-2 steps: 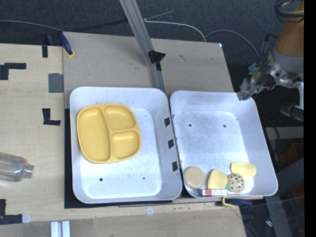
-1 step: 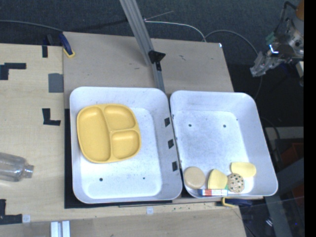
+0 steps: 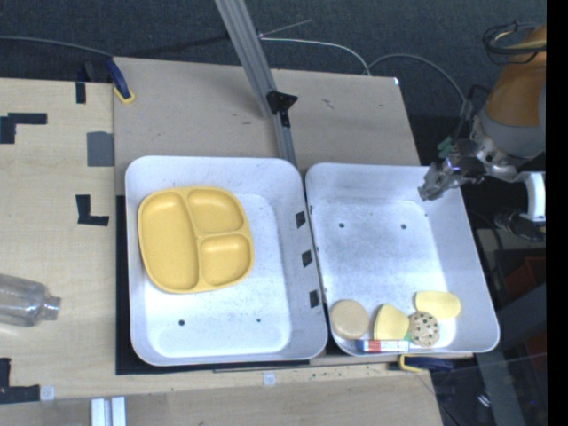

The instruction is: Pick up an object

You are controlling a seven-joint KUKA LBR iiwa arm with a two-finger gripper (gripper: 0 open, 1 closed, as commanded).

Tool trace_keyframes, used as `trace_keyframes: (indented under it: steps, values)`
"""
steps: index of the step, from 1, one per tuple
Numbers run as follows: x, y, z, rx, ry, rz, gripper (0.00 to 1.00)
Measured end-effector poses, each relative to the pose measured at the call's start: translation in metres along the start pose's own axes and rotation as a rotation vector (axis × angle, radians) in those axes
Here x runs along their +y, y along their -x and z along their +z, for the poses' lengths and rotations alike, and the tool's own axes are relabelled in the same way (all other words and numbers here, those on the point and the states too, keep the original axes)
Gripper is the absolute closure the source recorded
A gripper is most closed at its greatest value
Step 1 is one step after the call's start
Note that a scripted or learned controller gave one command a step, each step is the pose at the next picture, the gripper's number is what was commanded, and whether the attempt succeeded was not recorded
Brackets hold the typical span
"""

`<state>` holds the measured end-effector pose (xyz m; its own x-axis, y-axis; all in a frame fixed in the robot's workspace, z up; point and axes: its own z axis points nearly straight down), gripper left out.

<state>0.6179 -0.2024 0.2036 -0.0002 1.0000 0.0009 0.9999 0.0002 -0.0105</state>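
Objects for picking, small yellow and tan toy foods, cluster along the right bin's near edge. At that bin's far right corner hangs the gripper, tilted inward; its state I cannot tell.

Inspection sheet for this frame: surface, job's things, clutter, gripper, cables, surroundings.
Surface: bench bearing left bin and right bin side by side.
Job's things: small food-like pieces clustered at the right bin's near edge; yellow divided plate in the left bin.
Clutter: clear bottle lying on the bench, left.
Gripper: gripper over the right bin's far right corner, nothing seen between its fingers.
Cables: thin wires behind the bins.
Surroundings: metal pole slanting in from above.
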Motion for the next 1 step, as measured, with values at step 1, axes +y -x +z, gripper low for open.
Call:
trace_keyframes:
  steps: [1]
  values:
    - [0.0028, -0.0007, -0.0152, -0.001, 0.01, -0.003, 1.0]
